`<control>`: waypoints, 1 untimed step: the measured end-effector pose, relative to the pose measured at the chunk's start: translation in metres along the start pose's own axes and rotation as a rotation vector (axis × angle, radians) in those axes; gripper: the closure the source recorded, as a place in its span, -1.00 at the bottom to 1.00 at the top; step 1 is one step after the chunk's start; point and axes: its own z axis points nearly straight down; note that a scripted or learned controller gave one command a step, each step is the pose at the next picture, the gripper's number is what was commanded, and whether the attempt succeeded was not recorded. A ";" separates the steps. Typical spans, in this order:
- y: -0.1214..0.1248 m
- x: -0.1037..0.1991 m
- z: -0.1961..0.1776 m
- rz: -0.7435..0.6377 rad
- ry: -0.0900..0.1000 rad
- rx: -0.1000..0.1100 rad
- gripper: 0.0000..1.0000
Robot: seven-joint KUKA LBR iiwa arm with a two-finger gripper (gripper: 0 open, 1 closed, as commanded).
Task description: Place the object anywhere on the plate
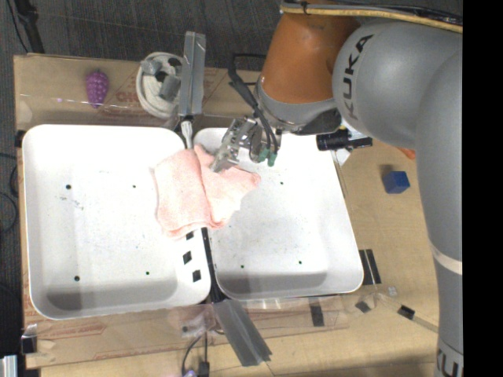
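Hovering over soft, limp pink cloth (198,193) draped across bin divider (206,246); gripper (245,149) state indeterminate, pinching a raised fold advised

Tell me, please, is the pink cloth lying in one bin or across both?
Across both: the pink cloth drapes over the divider, part in the left bin, part in the right bin, crumpled below the gripper.

A pale pink cloth (196,188) lies crumpled near the centre of the frame. It drapes across the ridge where the two white bins (94,210) meet, spreading into both.
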 end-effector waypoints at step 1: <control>0.020 0.047 0.007 -0.352 0.000 0.000 1.00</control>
